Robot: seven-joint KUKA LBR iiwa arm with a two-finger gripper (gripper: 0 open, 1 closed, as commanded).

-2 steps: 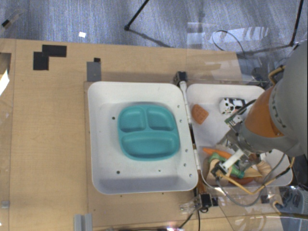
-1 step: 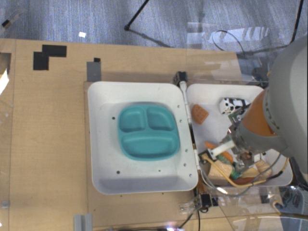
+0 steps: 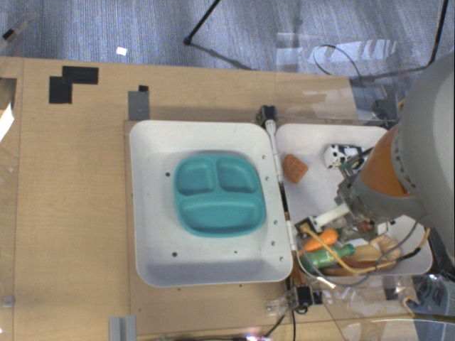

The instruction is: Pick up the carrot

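Observation:
The carrot [image 3: 317, 242] is a small orange piece lying at the front left corner of the right bin [image 3: 313, 190]. The grey arm with its orange band reaches in from the right and hangs low over the front of that bin. My gripper [image 3: 347, 226] sits just right of and above the carrot, very close to it. The wrist and cables hide whether it touches the carrot.
A green item [image 3: 328, 256] and pale wooden-looking pieces [image 3: 371, 250] lie beside the carrot. A brown waffle-like piece [image 3: 295, 168] and a small white object [image 3: 335, 155] lie further back. The left bin [image 3: 153, 261] holds a teal divided plate [image 3: 219, 195].

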